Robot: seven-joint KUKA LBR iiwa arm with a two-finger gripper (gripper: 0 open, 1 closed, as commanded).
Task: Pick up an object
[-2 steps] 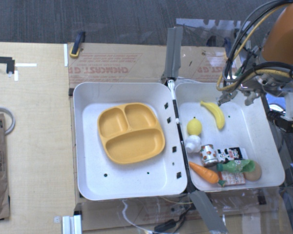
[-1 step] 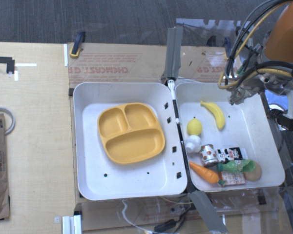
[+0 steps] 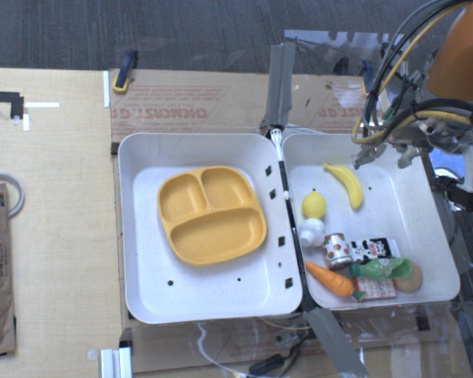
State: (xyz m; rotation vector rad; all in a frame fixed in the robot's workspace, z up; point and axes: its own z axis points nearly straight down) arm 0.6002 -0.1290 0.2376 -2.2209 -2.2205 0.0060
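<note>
Two white bins side by side on the counter [image 3: 47,211]. Landmark: banana [image 3: 345,183], lying in the far part of the right bin [image 3: 426,235].

Just right of the banana and slightly beyond it: pincer [image 3: 388,154], hanging over the bin's far right corner, nothing seen between its prongs. Spread or pressed together: cannot tell, tips small and lost against cables.

Just nearer than the banana, to its left: lemon [image 3: 314,205]. Nearer again: a white ball [image 3: 310,230], touching or almost touching the lemon. Then a small can [image 3: 337,251], with a black-and-white carton [image 3: 372,249] beside it. Nearest of all: carrot [image 3: 331,279], green-topped packet [image 3: 378,278], possibly a brown round item at its right end.

Well left of the banana, in the left bin [image 3: 142,290]: yellow divided plate [image 3: 211,214], three compartments, lying flat.
</note>
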